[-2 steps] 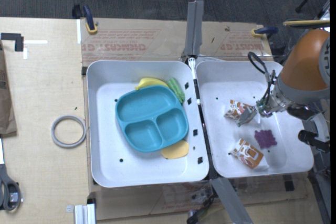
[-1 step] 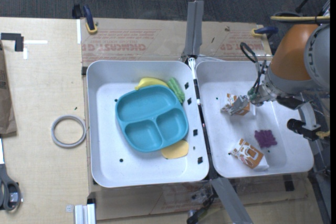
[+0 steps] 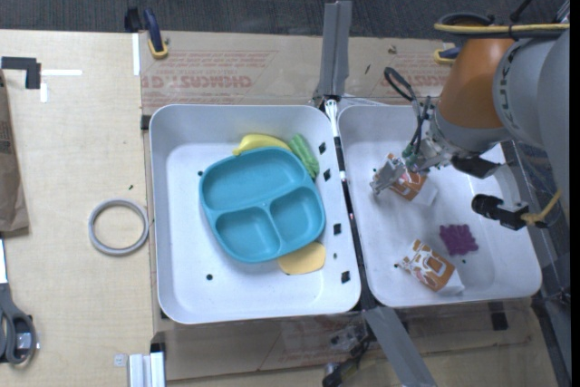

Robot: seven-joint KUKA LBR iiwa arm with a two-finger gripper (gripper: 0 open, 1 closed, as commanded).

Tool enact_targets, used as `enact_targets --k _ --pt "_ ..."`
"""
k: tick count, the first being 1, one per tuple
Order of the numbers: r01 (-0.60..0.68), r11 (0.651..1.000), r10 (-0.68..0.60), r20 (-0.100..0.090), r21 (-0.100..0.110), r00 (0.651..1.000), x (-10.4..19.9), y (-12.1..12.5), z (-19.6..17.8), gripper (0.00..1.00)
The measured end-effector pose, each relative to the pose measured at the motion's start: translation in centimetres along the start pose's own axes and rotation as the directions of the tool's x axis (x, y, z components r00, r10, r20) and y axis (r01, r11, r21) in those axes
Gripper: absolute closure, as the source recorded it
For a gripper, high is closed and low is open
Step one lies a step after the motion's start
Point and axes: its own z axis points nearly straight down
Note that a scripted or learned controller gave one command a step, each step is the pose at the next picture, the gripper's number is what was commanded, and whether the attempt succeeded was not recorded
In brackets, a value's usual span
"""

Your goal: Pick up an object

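My gripper (image 3: 388,178) is low in the right bin (image 3: 507,281), at its upper left part. It is right against a small orange and white packet (image 3: 410,187), which lies partly under it; whether the packet is gripped cannot be told. A second orange and white packet (image 3: 428,266) lies near the bin's front. A purple grape cluster (image 3: 459,239) sits just behind that packet, to the right.
The left bin (image 3: 172,222) holds a blue divided plate (image 3: 263,205), with a yellow banana (image 3: 260,142) and a green item (image 3: 305,154) behind it and a yellow piece (image 3: 304,260) at its front. A grey ring (image 3: 119,226) lies on the bench at left.
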Motion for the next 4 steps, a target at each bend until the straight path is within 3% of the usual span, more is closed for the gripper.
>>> enact_targets --k 1,2,3,4 --pt "0.274 0.962 -0.274 0.0 0.002 0.962 1.8 -0.1 -13.7 0.0" --pt "0.127 0.992 -0.127 0.0 0.001 0.992 1.6 -2.5 -4.0 0.0" --pt "0.018 1.0 -0.018 0.0 -0.005 1.0 0.3 -0.1 -0.3 0.0" --pt "0.401 0.916 -0.401 0.001 -0.001 0.916 -1.5 3.7 0.0 0.0"
